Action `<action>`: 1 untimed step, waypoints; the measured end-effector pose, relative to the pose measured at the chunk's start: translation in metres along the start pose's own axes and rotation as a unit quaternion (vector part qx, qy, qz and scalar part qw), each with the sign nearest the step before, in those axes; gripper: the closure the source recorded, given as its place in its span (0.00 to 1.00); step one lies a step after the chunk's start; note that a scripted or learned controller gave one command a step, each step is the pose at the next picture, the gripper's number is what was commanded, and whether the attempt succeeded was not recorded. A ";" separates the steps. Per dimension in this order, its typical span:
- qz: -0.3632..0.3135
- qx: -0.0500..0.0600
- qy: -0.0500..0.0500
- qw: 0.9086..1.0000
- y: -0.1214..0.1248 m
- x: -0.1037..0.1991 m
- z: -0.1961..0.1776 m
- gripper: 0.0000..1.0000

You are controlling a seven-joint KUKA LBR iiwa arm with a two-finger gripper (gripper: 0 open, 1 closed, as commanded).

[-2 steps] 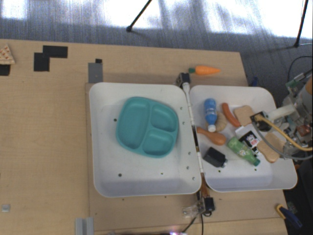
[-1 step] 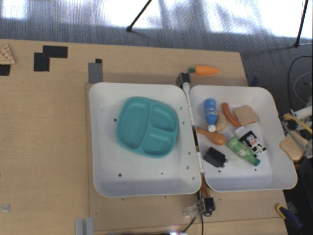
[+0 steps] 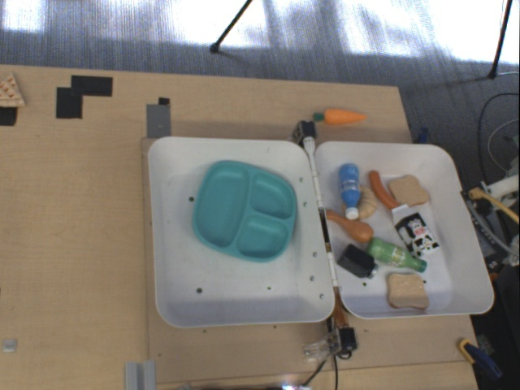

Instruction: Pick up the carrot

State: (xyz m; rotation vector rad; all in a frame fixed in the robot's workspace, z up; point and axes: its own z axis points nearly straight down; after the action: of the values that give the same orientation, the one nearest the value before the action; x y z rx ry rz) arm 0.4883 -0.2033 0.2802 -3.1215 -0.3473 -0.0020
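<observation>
Camera view: the carrot point(image 3: 340, 118) lies on the wooden surface point(image 3: 73, 218) at upper centre, just above the right bin point(image 3: 455, 218), outside both bins. A teal plate point(image 3: 244, 210) sits in the left bin point(image 3: 171, 242).

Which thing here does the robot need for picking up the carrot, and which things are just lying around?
Needed:
small orange toy carrot with a green top, on the bench behind the bins

Lying around:
teal divided plastic plate
blue bottle
green bottle
two toast slices
sausage
</observation>
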 end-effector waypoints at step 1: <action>-0.006 0.002 -0.002 1.000 0.001 0.081 0.037 0.00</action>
State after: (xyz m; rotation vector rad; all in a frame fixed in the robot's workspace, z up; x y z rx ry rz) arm 0.5679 -0.1866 0.2431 -3.1164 -0.3667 0.0033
